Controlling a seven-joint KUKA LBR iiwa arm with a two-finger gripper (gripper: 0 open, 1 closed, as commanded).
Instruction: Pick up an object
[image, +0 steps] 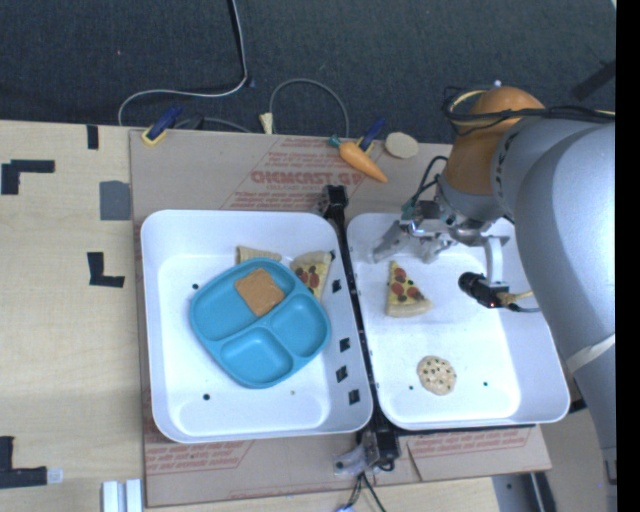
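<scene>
A: The gripper (412, 240) hangs over the far end of the right bin (540, 395), fingers spread, nothing between them.

B: Why there?

A: Probably for the pizza slice (405, 290), which lies flat just below the fingertips, close but apart from them. It looks like the likeliest target.

B: Anything else within reach?

A: A cookie (436, 374) lies farther toward the bin's near end. Across the divider, the left bin (165, 330) holds a blue tray (262, 330) carrying a toast piece (260, 291), with another pizza slice (314, 270) beside the tray.

B: Outside the bins?

A: A carrot (360, 160) lies beyond the gripper.
</scene>
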